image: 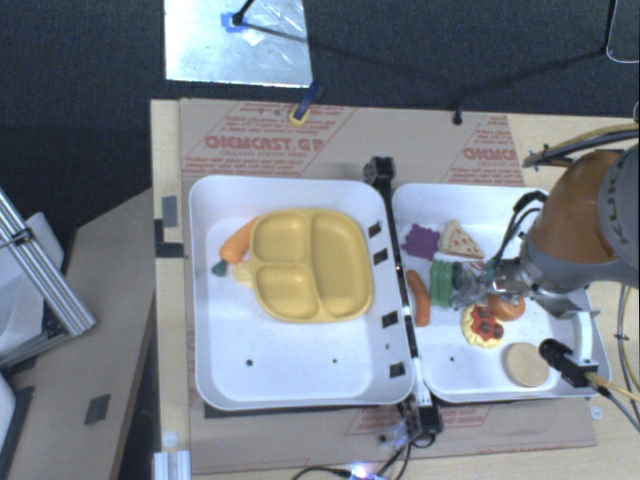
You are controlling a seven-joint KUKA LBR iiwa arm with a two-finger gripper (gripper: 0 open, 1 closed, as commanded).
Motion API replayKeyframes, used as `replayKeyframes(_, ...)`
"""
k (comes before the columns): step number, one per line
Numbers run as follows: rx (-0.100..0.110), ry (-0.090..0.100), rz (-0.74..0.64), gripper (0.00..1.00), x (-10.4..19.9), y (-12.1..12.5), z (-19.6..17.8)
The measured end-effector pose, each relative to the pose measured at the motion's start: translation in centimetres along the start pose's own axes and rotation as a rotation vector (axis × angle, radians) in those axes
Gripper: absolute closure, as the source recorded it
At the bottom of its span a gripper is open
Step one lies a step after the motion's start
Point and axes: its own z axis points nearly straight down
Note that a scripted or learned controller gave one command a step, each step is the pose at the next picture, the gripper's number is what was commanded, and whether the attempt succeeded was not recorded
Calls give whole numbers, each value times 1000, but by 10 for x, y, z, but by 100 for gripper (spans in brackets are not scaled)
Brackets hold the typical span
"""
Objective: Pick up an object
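My gripper (470,290) hangs low in the right bin (445,380), above a green toy vegetable (441,280) and a small pizza-like disc with red toppings (483,328). An orange round piece (508,306) sits just right of the gripper. Close by lie a red sausage (418,297), a purple grape bunch (422,239), a sandwich wedge (461,240) and a tan cookie (526,364). The left bin (215,368) carries a yellow divided plate (305,265) with a carrot (235,242) at its left edge. Nothing is seen held between the fingers.
A black divider strip (391,268) runs between the two bins. Cardboard (270,140) lies under the bins, and a shiny metal sheet (238,26) sits beyond the bench. The arm's grey and orange body (585,223) covers the right bin's right side.
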Motion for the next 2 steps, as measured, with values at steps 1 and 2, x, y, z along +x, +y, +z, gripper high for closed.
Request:
replayKeyframes(1, -17, -13, 2, 100, -4, 3, -13)
replayKeyframes(2, 3, 1, -4, 100, -7, 15, -63)
